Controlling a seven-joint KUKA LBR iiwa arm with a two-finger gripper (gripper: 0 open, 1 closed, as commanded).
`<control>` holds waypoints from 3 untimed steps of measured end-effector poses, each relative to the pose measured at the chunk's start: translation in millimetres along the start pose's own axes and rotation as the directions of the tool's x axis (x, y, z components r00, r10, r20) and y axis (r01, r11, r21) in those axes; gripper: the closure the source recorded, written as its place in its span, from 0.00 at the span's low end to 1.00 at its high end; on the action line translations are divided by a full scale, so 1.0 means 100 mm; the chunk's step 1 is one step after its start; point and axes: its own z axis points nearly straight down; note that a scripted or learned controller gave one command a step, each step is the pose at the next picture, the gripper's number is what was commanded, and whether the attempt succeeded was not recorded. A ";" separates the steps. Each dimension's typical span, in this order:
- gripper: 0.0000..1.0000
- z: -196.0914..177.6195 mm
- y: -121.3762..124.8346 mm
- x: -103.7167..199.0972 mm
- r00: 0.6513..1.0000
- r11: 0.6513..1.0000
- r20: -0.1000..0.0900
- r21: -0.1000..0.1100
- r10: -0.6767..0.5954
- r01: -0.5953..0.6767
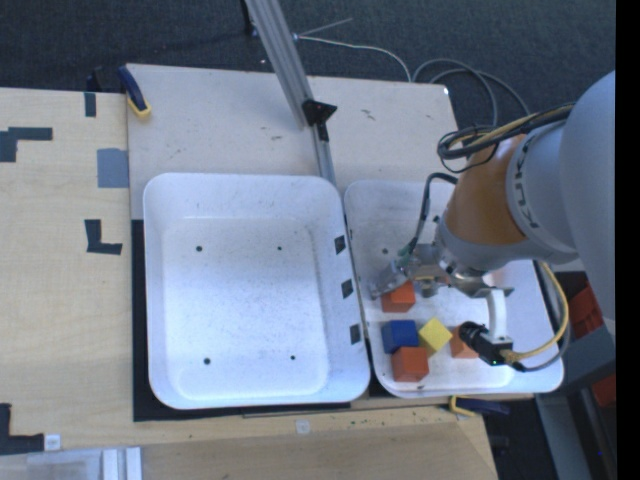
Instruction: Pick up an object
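My gripper (404,280) is low inside the right bin (372,208), at the end of the grey arm with its orange band (480,208). An orange block (402,297) lies right under the gripper's tip, partly covered by it. Toward the bin's near edge sit a blue block (398,333), a yellow block (435,334) and a red-orange block (410,364) close together. Another orange block (463,345) shows beside the yellow one, half hidden by a black fitting on the wrist.
The left bin (240,288) is a shallow white tray beside the right one. A slanted aluminium bar (285,53) crosses the bench behind the bins. Cables (470,78) loop at the back right.
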 end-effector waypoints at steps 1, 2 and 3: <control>1.00 -0.10 0.02 0.01 1.000 1.000 0.000 -0.001 -0.004 0.004; 1.00 -1.04 -0.34 0.71 1.000 1.000 -0.001 -0.009 -0.009 0.009; 1.00 -1.22 -0.44 1.64 1.000 1.000 -0.001 -0.004 -0.012 0.012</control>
